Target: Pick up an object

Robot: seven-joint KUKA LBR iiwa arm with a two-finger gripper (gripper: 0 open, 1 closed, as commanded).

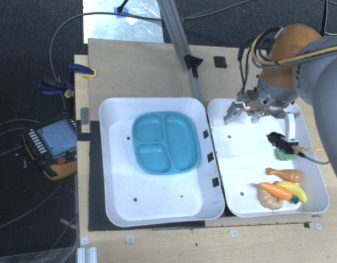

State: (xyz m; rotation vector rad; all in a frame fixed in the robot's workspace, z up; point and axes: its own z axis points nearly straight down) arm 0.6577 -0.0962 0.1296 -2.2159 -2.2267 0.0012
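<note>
My gripper (pixel 243 114) hovers over the far end of the right bin (pixel 239 163), open, with nothing between its fingers. The toy foods lie well away from it, at the near right of that bin. They are a brown drumstick (pixel 286 175), an orange carrot (pixel 275 191), a yellow banana (pixel 295 192) and a tan pastry-like piece (pixel 269 201). A small green item (pixel 285 154) sits by the right wall, partly covered by the robot's own parts.
The left bin (pixel 119 190) holds a blue divided plate (pixel 165 142). A slanted metal pole (pixel 176 26) crosses behind the bins. Clamps (pixel 75 70) and a handheld device (pixel 53 144) lie off the bench at the left.
</note>
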